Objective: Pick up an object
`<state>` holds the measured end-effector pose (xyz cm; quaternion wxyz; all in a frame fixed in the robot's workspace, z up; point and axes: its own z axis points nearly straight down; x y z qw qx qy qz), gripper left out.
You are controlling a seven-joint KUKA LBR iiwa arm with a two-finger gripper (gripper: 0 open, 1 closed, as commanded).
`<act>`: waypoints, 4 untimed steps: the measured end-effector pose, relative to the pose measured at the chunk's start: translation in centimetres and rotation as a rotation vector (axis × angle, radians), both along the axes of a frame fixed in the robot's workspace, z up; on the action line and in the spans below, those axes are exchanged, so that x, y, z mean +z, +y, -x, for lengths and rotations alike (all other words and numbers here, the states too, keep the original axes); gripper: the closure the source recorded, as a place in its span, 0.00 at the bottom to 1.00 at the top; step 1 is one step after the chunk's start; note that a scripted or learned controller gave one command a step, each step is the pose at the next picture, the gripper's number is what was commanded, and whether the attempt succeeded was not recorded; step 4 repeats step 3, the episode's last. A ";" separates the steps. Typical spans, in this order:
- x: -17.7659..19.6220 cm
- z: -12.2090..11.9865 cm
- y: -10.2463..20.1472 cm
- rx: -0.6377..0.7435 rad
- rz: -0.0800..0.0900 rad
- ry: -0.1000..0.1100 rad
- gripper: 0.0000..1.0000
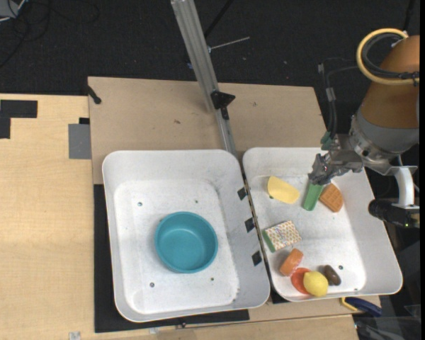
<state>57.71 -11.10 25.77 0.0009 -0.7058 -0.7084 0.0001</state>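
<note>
Sitting in the left bin (127, 183) is a teal bowl (186, 241); in the right bin (368, 261), the gripper (319, 177) touches the upright green cylinder's (311, 196) top, jaw state unclear, between yellow (282, 190) and orange pieces (331, 197)

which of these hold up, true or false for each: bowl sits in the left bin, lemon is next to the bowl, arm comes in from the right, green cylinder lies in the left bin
1. The bowl sits in the left bin. True.
2. The lemon is next to the bowl. False: it lies in the right bin, near its front edge.
3. The arm comes in from the right. True.
4. The green cylinder lies in the left bin. False: it is in the right bin, beneath the gripper.
</note>
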 end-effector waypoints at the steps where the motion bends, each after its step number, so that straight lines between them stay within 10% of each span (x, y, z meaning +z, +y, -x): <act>1: -1.5 0.4 5.5 0.000 0.000 0.000 1.00; 3: -2.8 0.3 15.0 -0.001 0.000 0.000 1.00; 4: -2.8 0.3 15.0 -0.001 0.000 0.000 1.00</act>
